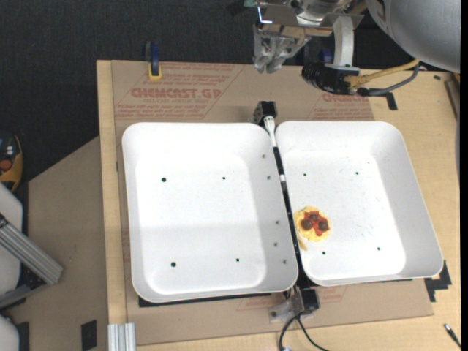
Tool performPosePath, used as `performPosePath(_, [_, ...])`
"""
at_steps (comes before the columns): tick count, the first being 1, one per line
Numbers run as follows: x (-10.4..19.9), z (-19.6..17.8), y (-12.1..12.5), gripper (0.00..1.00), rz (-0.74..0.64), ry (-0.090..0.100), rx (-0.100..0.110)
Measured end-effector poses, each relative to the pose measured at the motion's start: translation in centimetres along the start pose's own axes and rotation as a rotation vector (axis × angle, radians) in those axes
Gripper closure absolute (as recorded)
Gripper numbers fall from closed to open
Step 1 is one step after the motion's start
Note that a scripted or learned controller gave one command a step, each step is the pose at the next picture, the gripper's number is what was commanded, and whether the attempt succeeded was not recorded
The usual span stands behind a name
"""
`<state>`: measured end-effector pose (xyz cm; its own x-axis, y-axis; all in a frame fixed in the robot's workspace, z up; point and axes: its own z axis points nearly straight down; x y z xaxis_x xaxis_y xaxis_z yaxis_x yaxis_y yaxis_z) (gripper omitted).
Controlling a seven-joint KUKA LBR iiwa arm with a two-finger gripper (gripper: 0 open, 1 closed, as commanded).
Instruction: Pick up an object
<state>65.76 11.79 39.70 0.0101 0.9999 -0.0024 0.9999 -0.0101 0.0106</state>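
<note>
A small yellow object with red and dark spots [314,225] lies in the right bin [380,159], near its left wall and toward the front. My gripper [271,54] hangs high above the bench's back edge, over the cardboard behind the seam between the two bins. It is well away from the object, and nothing shows between its fingers.
The left bin [197,203] sits beside the right one, with a black clamp strip [278,174] along the seam. A blue clip [153,55] holds the cardboard at the back left. A yellow cable and black fitting [344,79] hang behind the right bin.
</note>
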Motion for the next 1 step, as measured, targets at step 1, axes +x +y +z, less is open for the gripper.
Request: performPosePath(1, [7.70, 7.34, 0.38, 1.00, -0.016, 0.003, 0.017])
